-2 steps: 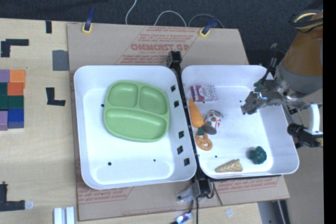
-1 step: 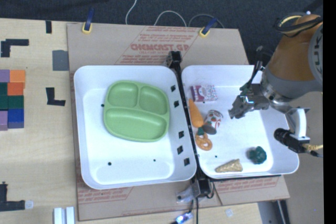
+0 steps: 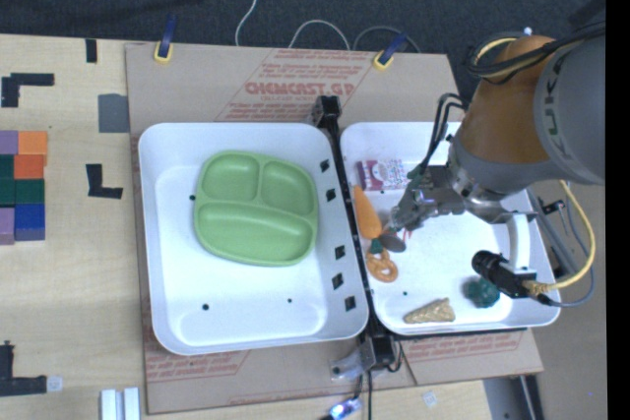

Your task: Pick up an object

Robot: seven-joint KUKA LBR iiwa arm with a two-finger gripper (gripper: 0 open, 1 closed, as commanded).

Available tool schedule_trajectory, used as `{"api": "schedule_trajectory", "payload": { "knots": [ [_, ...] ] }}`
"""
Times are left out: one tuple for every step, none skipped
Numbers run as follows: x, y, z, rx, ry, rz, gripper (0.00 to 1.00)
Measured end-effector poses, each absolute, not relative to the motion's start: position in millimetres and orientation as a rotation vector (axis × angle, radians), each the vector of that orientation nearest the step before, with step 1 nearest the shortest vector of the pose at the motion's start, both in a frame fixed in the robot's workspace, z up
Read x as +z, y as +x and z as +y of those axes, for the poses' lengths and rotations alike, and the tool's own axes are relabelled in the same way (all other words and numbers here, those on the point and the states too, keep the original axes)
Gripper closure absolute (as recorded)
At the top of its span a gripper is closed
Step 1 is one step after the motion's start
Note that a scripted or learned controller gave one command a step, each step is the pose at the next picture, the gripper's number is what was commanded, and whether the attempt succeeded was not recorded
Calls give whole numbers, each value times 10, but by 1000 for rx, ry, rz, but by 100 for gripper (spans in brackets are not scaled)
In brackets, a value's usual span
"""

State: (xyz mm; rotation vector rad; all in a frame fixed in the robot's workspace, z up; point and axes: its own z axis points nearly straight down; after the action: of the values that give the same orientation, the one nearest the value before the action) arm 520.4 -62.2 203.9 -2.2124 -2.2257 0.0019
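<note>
We've got the orange carrot (image 3: 366, 213) lying in the right bin (image 3: 448, 320), tight against the divider (image 3: 342, 211). The gripper (image 3: 394, 237) sits just right of the carrot, low over the bin floor, but we can't tell how wide it's set. The arm (image 3: 512, 128) slants down toward it from the divider's far right, orange band up top.

coloured blocks (image 3: 24, 187) at the bench's far left edge, on bare wood
</note>
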Motion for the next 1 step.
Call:
{"api": "schedule_trajectory", "payload": {
  "knots": [
    [2167,5065,-128,1,-2213,-2226,100]
  ]
}}
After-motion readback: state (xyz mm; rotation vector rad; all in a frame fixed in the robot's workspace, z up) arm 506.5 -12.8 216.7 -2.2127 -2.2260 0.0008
